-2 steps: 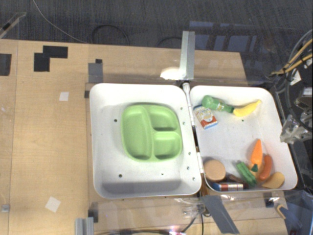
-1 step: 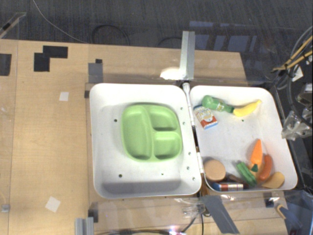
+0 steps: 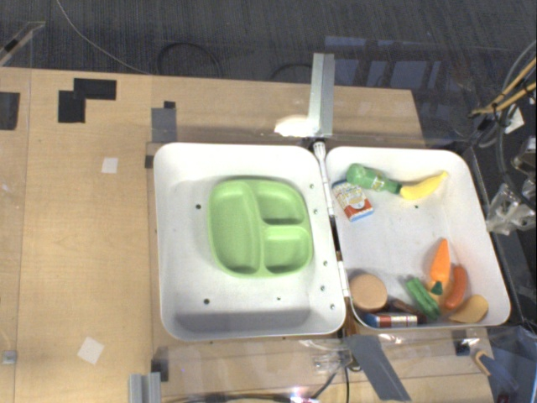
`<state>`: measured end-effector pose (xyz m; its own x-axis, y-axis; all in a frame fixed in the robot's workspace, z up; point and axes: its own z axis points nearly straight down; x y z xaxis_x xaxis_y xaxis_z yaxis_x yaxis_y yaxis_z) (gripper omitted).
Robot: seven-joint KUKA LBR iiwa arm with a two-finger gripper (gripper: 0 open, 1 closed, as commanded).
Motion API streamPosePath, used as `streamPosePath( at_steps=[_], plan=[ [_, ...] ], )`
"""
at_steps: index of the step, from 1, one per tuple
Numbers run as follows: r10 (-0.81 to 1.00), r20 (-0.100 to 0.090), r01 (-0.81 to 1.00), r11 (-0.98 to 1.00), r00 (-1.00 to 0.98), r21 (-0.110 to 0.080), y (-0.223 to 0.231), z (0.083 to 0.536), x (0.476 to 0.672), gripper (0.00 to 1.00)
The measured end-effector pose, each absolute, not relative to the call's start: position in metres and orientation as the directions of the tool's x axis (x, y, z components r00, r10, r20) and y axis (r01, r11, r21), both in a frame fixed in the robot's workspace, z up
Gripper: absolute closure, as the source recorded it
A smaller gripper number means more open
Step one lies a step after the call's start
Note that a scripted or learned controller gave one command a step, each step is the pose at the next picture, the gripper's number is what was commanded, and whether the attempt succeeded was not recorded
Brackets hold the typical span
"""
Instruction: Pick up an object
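Wood bench (image 3: 75, 250); glossy white bins (image 3: 180, 309), ridged green tray (image 3: 258, 227).

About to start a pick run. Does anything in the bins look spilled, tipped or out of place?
Nothing stands out. The green tray lies flat in the left bin, and the toy food sits loose but contained in the right bin.

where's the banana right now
The banana lies at the far edge of the right bin, just right of the green bottle.
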<state>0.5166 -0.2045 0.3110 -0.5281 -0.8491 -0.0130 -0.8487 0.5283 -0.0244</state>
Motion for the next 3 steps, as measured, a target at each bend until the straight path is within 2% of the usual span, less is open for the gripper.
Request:
streamPosePath(
  at_steps=[1,2,3],
  plan=[
    [-0.998,-0.004,-0.998,0.061,-0.061,-0.005,-0.204,0.257,0.586,1.0],
    [-0.984,-0.001,-0.984,-0.178,0.178,-0.01,-0.204,0.276,0.658,1.0],
    [-0.985,-0.001,-0.984,-0.174,0.174,-0.02,-0.203,0.29,0.66,1.0]
  ],
)
